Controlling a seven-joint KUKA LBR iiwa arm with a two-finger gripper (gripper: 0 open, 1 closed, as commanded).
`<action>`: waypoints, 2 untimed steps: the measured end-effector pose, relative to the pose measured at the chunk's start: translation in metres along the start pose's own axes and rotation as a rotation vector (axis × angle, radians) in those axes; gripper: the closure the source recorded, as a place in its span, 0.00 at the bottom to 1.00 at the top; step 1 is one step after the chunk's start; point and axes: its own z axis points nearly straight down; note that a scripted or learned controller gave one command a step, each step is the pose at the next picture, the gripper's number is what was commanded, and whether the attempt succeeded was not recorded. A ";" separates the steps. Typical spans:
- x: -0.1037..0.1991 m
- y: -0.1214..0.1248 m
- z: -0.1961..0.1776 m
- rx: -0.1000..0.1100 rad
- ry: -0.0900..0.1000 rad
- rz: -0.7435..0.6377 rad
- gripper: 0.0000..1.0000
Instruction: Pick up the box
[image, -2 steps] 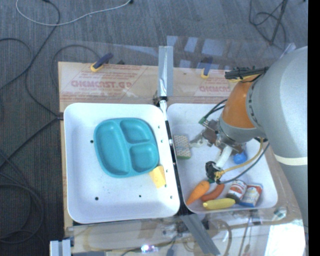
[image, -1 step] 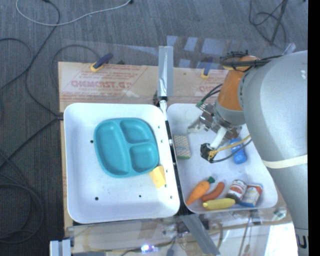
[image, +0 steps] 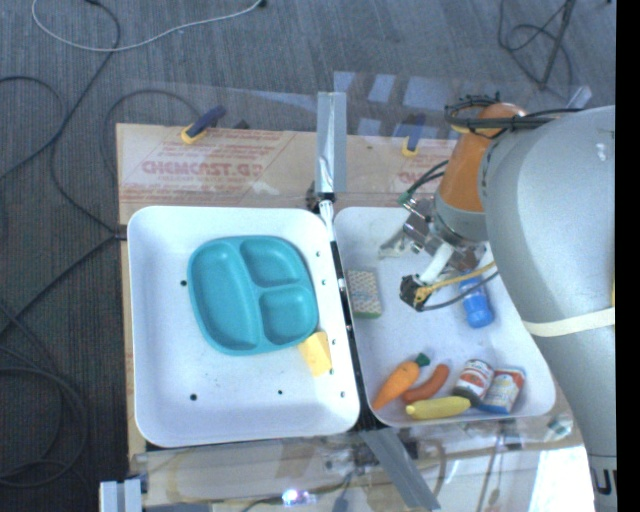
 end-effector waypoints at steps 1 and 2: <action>0.018 0.019 0.001 0.022 -0.022 -0.091 0.00; -0.033 -0.040 -0.001 -0.004 0.000 -0.048 0.00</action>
